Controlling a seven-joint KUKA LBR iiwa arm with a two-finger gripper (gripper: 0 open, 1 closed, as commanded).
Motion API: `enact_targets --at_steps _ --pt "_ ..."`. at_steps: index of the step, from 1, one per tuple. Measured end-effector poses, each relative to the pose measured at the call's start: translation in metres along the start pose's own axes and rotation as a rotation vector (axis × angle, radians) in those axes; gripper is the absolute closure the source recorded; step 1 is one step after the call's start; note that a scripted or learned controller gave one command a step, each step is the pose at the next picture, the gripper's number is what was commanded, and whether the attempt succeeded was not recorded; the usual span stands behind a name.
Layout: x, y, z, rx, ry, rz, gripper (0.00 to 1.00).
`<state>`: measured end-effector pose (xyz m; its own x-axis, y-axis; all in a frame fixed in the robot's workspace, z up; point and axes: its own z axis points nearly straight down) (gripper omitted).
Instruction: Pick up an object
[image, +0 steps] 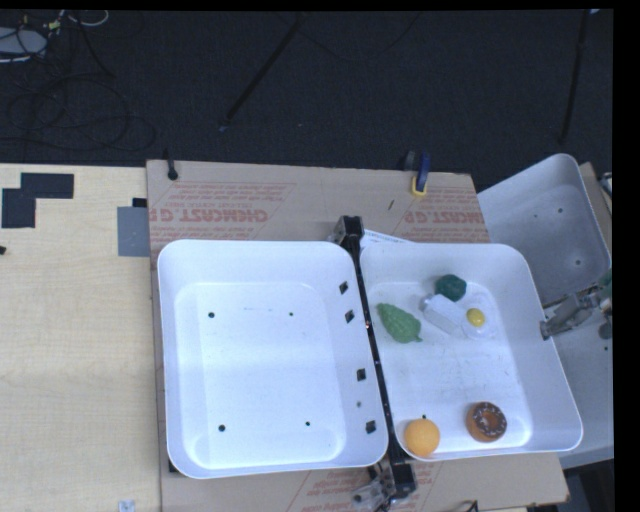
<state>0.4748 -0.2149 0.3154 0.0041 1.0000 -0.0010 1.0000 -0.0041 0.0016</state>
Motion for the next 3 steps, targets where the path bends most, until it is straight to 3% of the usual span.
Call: enact_targets --at_steps 1,2,3 --pt "0.001 0.001 -0.014 0.002 0.001 -0.005 0.0" --pt "0.001 0.002 -0.085 -0.004 -0.002 -0.006 0.0" --pt "0.065 0.002 -0.161 -0.005 0.0 -0.012 0.0"
